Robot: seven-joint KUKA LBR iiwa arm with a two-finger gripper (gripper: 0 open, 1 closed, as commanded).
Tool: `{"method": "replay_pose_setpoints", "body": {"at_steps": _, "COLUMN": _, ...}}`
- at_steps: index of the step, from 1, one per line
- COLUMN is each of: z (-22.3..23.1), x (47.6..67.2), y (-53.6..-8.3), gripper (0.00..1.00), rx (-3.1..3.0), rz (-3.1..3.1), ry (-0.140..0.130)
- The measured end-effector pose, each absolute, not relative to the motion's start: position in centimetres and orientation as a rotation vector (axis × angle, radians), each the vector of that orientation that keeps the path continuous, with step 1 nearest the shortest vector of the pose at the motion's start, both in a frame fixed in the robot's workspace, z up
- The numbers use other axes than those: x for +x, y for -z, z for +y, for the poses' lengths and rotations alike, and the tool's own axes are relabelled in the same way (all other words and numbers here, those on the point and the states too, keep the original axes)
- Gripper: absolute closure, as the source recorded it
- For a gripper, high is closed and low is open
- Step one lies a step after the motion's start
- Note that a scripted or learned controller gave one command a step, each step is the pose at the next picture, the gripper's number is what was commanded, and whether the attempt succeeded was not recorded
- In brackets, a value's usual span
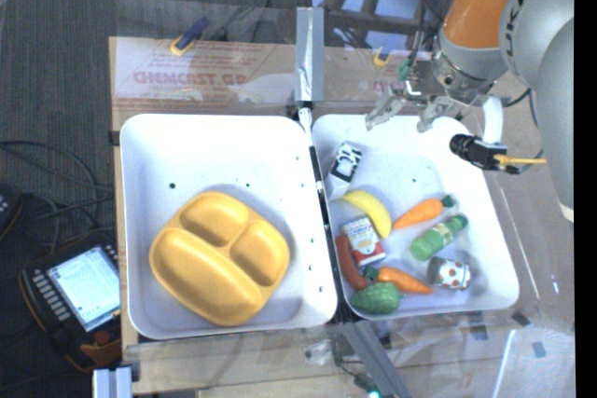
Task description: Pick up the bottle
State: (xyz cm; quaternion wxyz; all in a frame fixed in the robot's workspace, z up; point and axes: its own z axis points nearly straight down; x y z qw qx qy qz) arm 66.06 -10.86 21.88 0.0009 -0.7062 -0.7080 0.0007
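1 green bottle [437, 237] lies tilted in the right bin [494, 228], beside a carrot [418, 212]. Gripper [408, 115] hangs open over the bin's far edge. Looks light, slick plastic; I'd pinch mid-body.

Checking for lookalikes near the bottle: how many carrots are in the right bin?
2. One carrot lies just up-left of the green bottle; the other carrot lies below it, beside the green vegetable. More could be hidden in the pile.

A grey arm [550, 33] with an orange band [485, 5], a yellow cable and metal jaws.
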Motion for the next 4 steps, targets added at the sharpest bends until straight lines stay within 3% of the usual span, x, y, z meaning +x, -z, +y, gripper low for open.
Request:
{"method": "replay_pose_setpoints", "body": {"at_steps": 1, "z": -11.4, "x": 65.3, "y": -12.4, "gripper": 0.00, "rx": -2.273, "rz": -2.214, "ry": 0.041}}
{"method": "replay_pose_setpoints", "body": {"at_steps": 2, "z": -11.2, "x": 65.3, "y": -13.4, "gripper": 1.00, "rx": -2.269, "rz": -2.214, "ry": 0.045}}
{"method": "replay_pose_setpoints", "body": {"at_steps": 3, "z": -5.8, "x": 66.6, "y": -23.1, "gripper": 1.00, "rx": -2.264, "rz": -2.180, "ry": -0.002}}
{"method": "replay_pose_setpoints", "body": {"at_steps": 4, "z": -1.8, "x": 66.8, "y": -27.0, "gripper": 1.00, "rx": -2.197, "rz": -2.249, "ry": -0.005}}
